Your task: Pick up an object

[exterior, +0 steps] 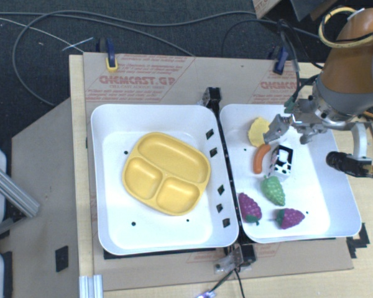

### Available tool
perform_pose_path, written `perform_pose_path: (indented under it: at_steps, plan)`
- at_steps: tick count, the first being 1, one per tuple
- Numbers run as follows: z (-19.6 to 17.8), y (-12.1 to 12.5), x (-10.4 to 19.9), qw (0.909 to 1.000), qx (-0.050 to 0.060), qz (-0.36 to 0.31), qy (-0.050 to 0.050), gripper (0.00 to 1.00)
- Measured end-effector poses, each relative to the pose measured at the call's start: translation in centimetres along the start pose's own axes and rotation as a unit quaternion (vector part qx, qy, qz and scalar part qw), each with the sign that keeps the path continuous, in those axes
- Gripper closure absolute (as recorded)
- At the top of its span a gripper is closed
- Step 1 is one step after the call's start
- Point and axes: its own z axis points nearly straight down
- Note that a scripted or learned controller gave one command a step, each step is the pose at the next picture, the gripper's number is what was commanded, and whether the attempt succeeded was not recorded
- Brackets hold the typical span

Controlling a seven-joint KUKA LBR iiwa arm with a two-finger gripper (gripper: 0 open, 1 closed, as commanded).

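purple grapes (290, 217), green fruit (274, 190), sausage (260, 158)

Glossy yellow plastic tray (166, 182) sits in a smooth white plastic bin (105, 166) on matt cardboard (143, 76).

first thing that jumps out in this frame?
The yellow divided plate sits alone in the left bin. In the right bin, small toy foods cluster together: a yellow piece, a hot dog, a green bunch of grapes and two purple grape bunches. The gripper hangs over that bin's far end.
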Motion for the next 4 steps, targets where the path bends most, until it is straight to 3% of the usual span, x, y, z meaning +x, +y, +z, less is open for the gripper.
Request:
perform_pose_path:
  at_steps: [2,3,4]
  plan:
    - [11.1,-2.0,-0.4,1.0000,0.001,0.001,0.000,0.00]
    - [12.2,-1.4,-0.7,0.9999,-0.009,0.002,-0.004,0.00]
    - [11.1,-1.2,-0.9,0.9999,-0.013,0.002,-0.006,1.00]
